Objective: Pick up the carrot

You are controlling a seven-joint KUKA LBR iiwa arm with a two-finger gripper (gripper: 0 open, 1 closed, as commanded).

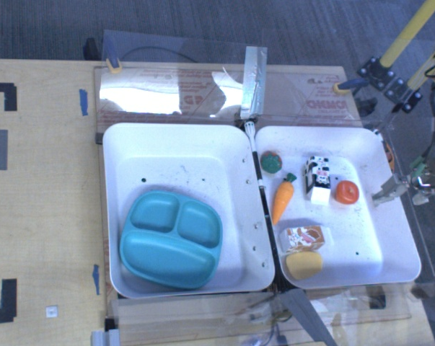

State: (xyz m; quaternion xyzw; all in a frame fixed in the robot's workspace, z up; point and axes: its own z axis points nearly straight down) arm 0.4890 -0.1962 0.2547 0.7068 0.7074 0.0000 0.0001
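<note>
— Where is the small orange plastic carrot with the green leaf top?

— In the shallow white bin on the view's right, close against that bin's left wall. It lies flat and tilted, with the green top at its upper end and the pointed tip at its lower end, toward the near edge.

— What lies around the carrot?

— Just above its green top is a small round dark-green toy, near but apart from it. To the carrot's right stands a little black-and-white patterned carton, close to the leaf top; I cannot tell whether they touch. Further right of the carrot, beyond the carton, is a round orange-red toy fruit. Below the carrot's tip lies a flat packet printed in red and white, and below that packet a rounded pale-yellow piece rests against it.

— And to the carrot's left?

— Across the wall between the bins is the second shallow white bin, holding a teal-blue divided plate with three compartments, well apart from the carrot.

— Is the gripper wide, narrow, or holding something?

— I cannot tell. Nothing grips the carrot; it rests free on the bin floor.
</note>
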